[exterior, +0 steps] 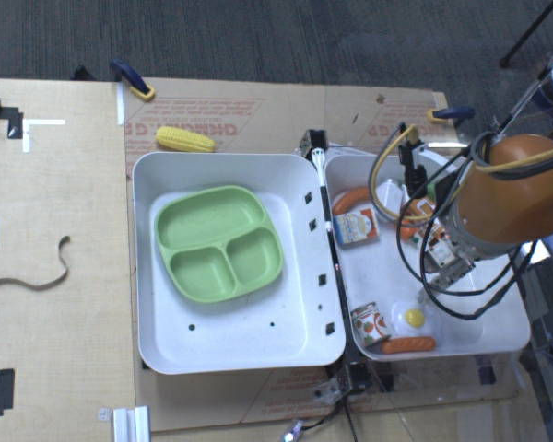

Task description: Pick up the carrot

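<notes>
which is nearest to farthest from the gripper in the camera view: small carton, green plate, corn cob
Gripper is over the right bin.
1. small carton, right bin, just left of it
2. green plate, left bin
3. corn cob, on the bench behind the left bin

You see the grey KUKA arm with the orange band (516, 191) reaching in from the right side, bent down over the right part of the bench. Its metal two-finger gripper (440, 267) points down and to the left, with black cables looping around the wrist.
</notes>
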Controlling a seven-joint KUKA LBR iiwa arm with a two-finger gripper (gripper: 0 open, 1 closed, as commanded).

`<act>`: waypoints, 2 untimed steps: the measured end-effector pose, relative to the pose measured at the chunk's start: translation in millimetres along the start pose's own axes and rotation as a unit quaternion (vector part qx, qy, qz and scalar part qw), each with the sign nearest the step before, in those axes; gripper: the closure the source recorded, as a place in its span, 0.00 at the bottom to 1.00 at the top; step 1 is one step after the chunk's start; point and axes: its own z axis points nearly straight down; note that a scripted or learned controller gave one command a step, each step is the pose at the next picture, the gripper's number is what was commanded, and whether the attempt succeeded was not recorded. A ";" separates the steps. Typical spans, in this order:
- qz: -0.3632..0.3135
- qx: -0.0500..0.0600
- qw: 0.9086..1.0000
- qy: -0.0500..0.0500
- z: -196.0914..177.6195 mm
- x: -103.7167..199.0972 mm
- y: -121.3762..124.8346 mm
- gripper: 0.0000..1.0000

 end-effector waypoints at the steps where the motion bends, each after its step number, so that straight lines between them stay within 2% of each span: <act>1: 0.141 0.000 0.990 0.000 -0.3 -52.6 26.1 1.00; 2: 0.142 0.000 0.990 0.001 0.2 -51.8 26.2 0.00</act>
